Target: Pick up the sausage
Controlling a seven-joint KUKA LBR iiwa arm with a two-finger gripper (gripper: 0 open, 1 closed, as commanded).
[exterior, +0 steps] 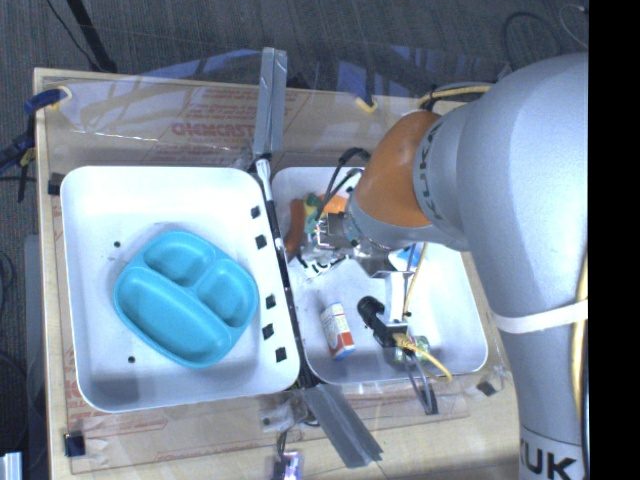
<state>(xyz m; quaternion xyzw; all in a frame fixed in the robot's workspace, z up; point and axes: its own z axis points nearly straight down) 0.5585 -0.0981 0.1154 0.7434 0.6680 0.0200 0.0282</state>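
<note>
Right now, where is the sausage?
The sausage lies in the right bin, at its upper left corner, right beside the divider between the two bins, just left of the arm's orange band.

The bench [150,118] bears two white bins side by side, touching: the left bin [90,268] and the right bin [465,313]. A clear printed sheet [190,118] lies beneath them.
</note>
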